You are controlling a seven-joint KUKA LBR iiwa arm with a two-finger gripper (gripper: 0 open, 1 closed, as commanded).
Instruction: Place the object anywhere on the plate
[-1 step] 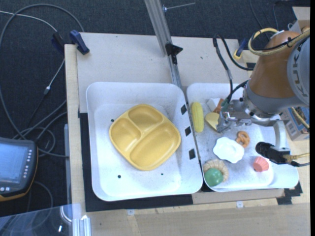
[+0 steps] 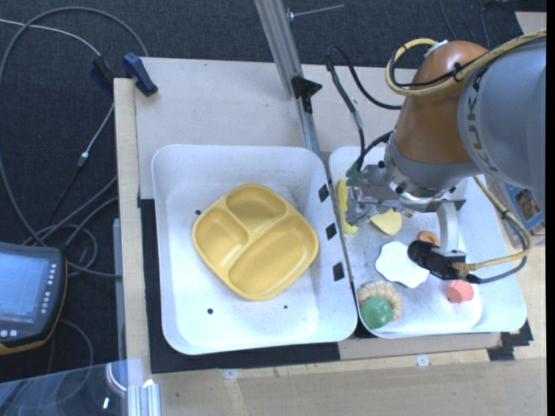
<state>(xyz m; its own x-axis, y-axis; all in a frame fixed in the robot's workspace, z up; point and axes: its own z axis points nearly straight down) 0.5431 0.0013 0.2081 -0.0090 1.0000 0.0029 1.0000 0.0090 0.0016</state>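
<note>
A yellow plate (image 2: pixel 255 241) with three compartments lies in the left bin (image 2: pixel 173 180). My gripper (image 2: pixel 375 199) hangs low over the back left part of the right bin (image 2: pixel 499 306), under the orange band of the arm. Directly beside it lie a slim yellow piece (image 2: pixel 345 212) against the bin's left wall and a pale yellow piece (image 2: pixel 388 224). The wrist hides what is under the gripper.
Also in the right bin are a flat white piece (image 2: pixel 401 264), a green and tan toy (image 2: pixel 379 304), a pink block (image 2: pixel 460 291) and a small orange item (image 2: pixel 427 237). A metal pole (image 2: pixel 286 37) rises behind the bins. Cables trail off the arm.
</note>
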